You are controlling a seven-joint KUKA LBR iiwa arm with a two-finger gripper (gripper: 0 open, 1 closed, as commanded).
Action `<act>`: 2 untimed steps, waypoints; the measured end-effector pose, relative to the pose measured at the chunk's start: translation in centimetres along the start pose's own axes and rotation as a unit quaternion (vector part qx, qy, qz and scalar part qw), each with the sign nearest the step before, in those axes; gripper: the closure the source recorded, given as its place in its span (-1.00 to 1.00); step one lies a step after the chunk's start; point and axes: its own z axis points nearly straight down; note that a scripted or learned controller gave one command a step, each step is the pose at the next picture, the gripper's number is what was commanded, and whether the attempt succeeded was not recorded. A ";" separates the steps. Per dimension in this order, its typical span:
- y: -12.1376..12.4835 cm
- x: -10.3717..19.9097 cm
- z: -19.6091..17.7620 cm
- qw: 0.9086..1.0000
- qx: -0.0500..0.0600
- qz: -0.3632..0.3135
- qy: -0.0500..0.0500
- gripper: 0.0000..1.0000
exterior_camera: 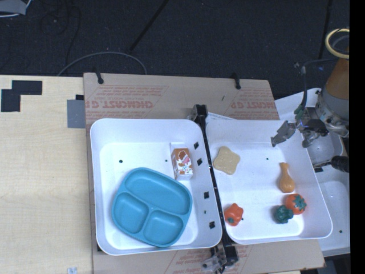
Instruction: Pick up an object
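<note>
- Two white bins are set side by side on a cardboard sheet (171, 99), which is laid on the table (40, 170).
- The left bin (105, 138) is mostly taken up by a blue divided plate (151, 207) with three compartments, lying flat toward the near side.
- A small snack pack (182, 162) with red and white print is tucked just above the plate's upper right corner, right by the divider between the bins.
- The right bin (256, 133) has the smaller stuff scattered in it:
- a tan bread slice (226, 161) is seen near the upper left, close to the divider;
- a red pepper (233, 214) with a green stem is parked at the lower left;
- an orange gourd-like piece (286, 178) is lying toward the right side, neck pointing up the frame;
- a tomato (295, 204) and a teal piece (282, 214) are found just below it, touching each other.
- The gripper (296, 133) is hung over the bin's upper right corner, above the rim, well apart from all the objects.
- The jaws look spread apart, and nothing is held between them.
- None of the objects is lifted; all are resting on the bin floors.
</note>
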 end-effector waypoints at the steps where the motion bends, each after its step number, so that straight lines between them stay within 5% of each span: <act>1: 0.2 0.0 -0.6 1.000 -0.006 -0.001 -0.001 -1.00; 2: 0.6 0.9 4.5 1.000 -0.002 -0.002 0.000 -1.00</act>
